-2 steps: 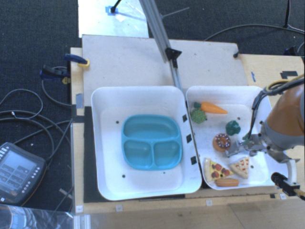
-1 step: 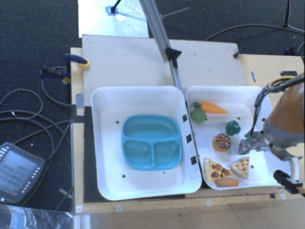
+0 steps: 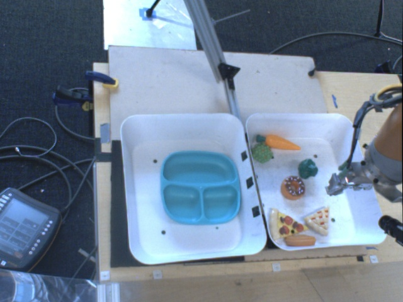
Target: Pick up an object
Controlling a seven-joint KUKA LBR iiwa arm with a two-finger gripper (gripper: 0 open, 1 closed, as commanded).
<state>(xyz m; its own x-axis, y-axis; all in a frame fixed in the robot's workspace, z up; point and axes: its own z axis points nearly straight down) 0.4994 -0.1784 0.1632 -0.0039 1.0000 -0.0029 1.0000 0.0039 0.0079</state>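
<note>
Over right bin, east side: your gripper (image 3: 334,185) hangs here; whether it is spread or pressed together, you cannot tell, and nothing is visibly pinched.
Nearest object: donut (image 3: 293,187), just left of the gripper, round, no long axis to align.
Next out: green piece (image 3: 308,167), up-left; pizza wedge (image 3: 318,221), below-left.
Farther: carrot (image 3: 281,143), long axis left-right, near the bin's (image 3: 352,222) top.
Judgement: you need a short leftward shift, then descent.

lab | bench clamps (image 3: 94,83) | floor cables (image 3: 38,150) | teach pendant (image 3: 25,226)
</note>
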